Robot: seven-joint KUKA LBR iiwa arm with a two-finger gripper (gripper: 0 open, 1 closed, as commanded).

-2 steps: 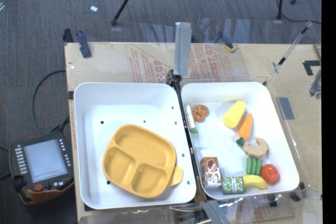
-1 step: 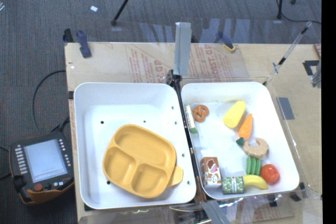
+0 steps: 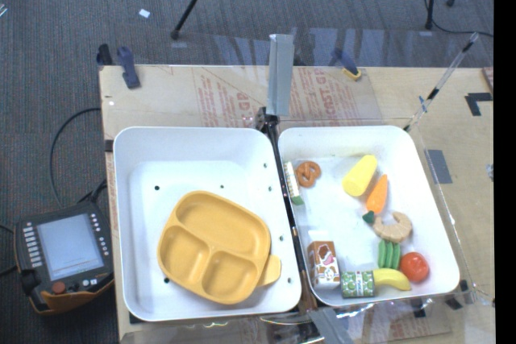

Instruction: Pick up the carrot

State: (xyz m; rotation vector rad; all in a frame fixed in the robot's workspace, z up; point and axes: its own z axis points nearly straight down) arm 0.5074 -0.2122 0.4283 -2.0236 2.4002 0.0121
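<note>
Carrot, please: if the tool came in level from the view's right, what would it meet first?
Probably the right bin's rim, unless it travels above it. Past that, the floor looks free up to the carrot itself.

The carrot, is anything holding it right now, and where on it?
Nothing is holding it. The carrot lies loose in the right bin, beside the yellow corn.

The carrot (image 3: 377, 193) is hemmed in: corn (image 3: 359, 175) touches its upper left, bread (image 3: 393, 227) sits just below. Bare bin floor (image 3: 334, 213) lies open on its left, and a narrow strip toward the right wall (image 3: 427, 173)
</note>
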